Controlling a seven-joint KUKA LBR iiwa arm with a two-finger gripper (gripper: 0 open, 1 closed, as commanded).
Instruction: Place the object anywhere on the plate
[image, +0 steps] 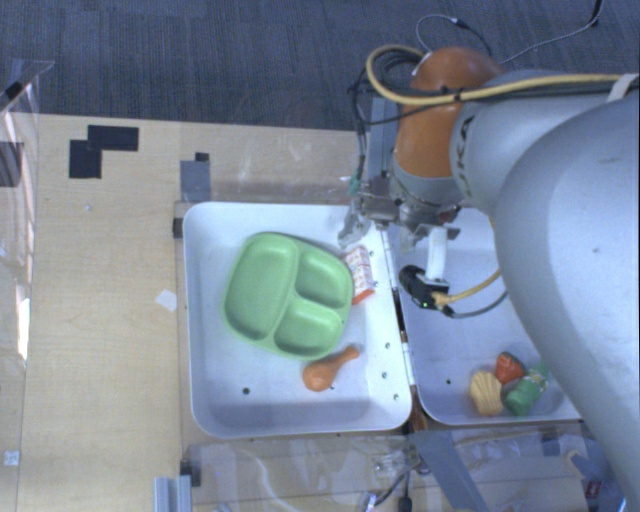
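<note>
A green divided plate lies in the left white bin, toward its middle. Against the plate's right rim rests a small white-and-red packet, with an orange piece just below it. An orange drumstick toy lies on the bin floor in front of the plate. My gripper hangs over the back right part of the left bin, just above and behind the packet and beside the plate's back right corner. Whether it touches the packet is unclear.
The right bin holds a yellowish toy, a red one and a green one near its front. The big grey arm covers much of that bin. A divider separates the bins.
</note>
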